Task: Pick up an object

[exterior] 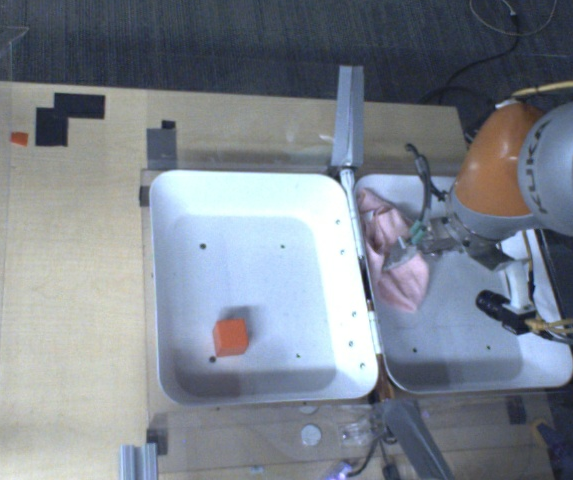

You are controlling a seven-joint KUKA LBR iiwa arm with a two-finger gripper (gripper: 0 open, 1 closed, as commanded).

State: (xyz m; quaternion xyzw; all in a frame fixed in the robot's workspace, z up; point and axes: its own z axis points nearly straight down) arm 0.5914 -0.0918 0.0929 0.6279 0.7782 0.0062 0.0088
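Resting against the pink cloth [394,252], the claw [412,243]; its opening cannot be told.

Gripper [413,246] low over right bin [486,368], touching pink cloth [394,253] at bin's 9 o'clock. Orange block [231,337] in left bin [256,203], 7 o'clock.

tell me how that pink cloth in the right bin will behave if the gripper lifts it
The pink cloth lies crumpled in soft folds against the right bin's left wall, so it will probably droop and hang rather than keep its shape. It looks thin, so likely light. Lifted by one fold, it may unfurl and drag on the wall. The gripper sits at its right edge.
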